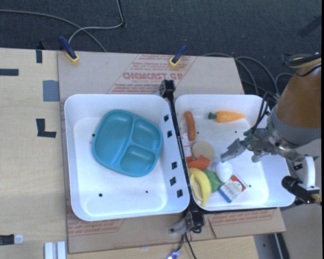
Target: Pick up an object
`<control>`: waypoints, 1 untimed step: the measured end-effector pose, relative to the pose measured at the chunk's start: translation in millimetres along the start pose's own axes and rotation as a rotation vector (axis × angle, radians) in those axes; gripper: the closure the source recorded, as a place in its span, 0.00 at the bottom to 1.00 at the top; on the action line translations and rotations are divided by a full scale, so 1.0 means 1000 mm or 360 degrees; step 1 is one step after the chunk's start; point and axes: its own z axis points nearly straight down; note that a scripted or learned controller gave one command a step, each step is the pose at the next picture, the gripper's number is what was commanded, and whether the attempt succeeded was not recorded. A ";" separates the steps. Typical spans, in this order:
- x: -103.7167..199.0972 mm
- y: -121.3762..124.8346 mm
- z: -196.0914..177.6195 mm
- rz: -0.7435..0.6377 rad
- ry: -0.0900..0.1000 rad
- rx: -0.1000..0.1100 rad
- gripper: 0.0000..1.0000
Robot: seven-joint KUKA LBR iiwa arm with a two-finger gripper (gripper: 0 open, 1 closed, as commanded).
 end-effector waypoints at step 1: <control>0.026 0.002 0.137 0.0000 0.0001 -0.0001 0.00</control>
